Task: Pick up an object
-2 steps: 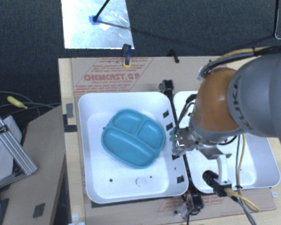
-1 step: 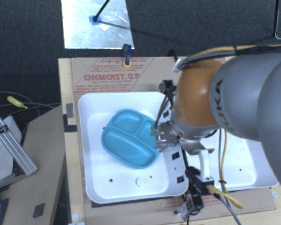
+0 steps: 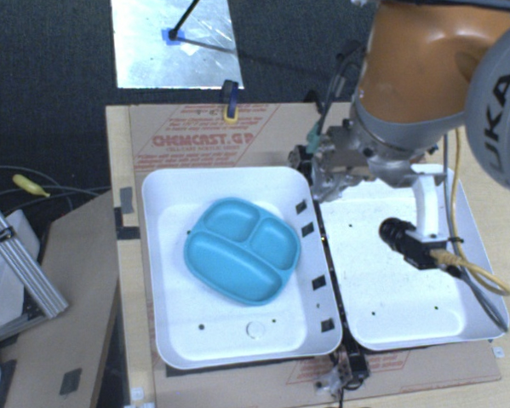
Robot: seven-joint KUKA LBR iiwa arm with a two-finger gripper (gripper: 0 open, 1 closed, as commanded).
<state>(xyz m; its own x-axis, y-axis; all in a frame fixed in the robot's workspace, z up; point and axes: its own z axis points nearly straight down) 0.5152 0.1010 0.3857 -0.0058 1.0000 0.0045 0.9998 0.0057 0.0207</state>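
A light blue divided plate (image 3: 240, 249) with three compartments lies flat in the middle of the left bin (image 3: 172, 331). My gripper (image 3: 320, 177) hangs below the grey wrist and orange band, over the back left corner of the right bin (image 3: 415, 331), close to the wall shared by the two bins. It is to the right of the plate's far edge and apart from it. Nothing shows in the gripper. The wrist hides the gripper's tips.
A black cylinder on a white bracket (image 3: 406, 238), with a yellow cable (image 3: 472, 273), hangs from the arm over the right bin's floor. A faint round mark (image 3: 256, 329) sits near the left bin's front. The bins rest on a cardboard sheet (image 3: 200, 133).
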